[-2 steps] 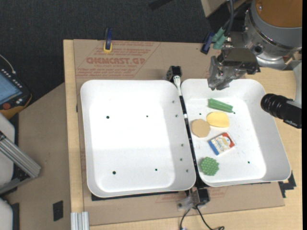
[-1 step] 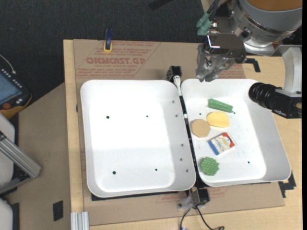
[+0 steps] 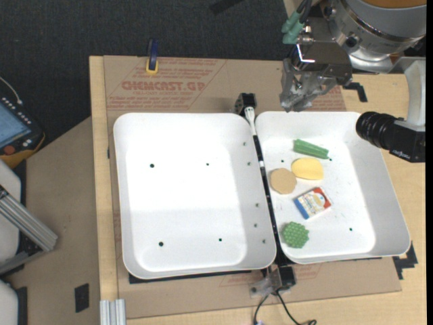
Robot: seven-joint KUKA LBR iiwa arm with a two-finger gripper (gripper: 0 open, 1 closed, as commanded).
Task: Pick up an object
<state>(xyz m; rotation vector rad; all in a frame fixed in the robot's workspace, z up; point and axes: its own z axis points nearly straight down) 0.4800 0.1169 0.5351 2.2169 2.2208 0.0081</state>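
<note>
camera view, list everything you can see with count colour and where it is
bins: 2, white, side by side on the bench
green bar: 1, green, far part of right bin
yellow oval: 1, yellow, right bin, just below the bar
tan disc: 1, tan, right bin, touching the oval's left
packet: 1, blue, red and white, mid right bin
green round piece: 1, green, near part of right bin
arm: 1, grey with orange band, top right
claw: 1, grey, above right bin's far edge
</note>
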